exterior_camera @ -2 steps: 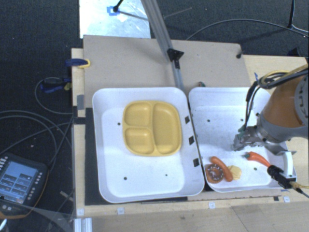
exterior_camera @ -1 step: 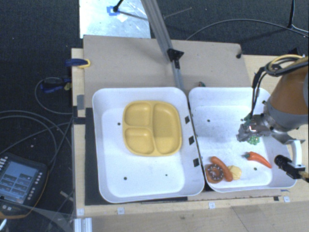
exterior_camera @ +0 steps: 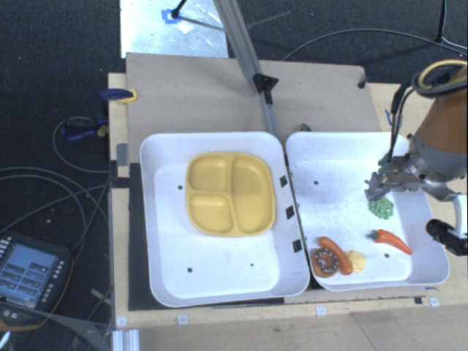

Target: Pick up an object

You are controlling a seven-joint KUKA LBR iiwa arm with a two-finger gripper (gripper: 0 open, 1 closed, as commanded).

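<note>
Gripper (exterior_camera: 380,189): low in the right white bin (exterior_camera: 322,156), at the green knobbly toy (exterior_camera: 381,208)'s 12 o'clock edge; jaws' state: cannot tell.
Orange carrot-shaped toy (exterior_camera: 390,240): at the green toy's 5 o'clock.

Both white bins (exterior_camera: 219,284) look like smooth moulded plastic with a soft sheen. The yellow divided plate (exterior_camera: 230,194) appears to be matt plastic. The desk (exterior_camera: 190,93) shows a flat, dull board surface, like unpainted wood or cardboard. The toy carrot (exterior_camera: 391,240) and sausage (exterior_camera: 335,254) look like glossy plastic, the green bunch (exterior_camera: 381,208) knobbly. The pincer (exterior_camera: 380,187) looks like dull grey metal. The floor (exterior_camera: 51,50) is a dark, rough carpet.
</note>
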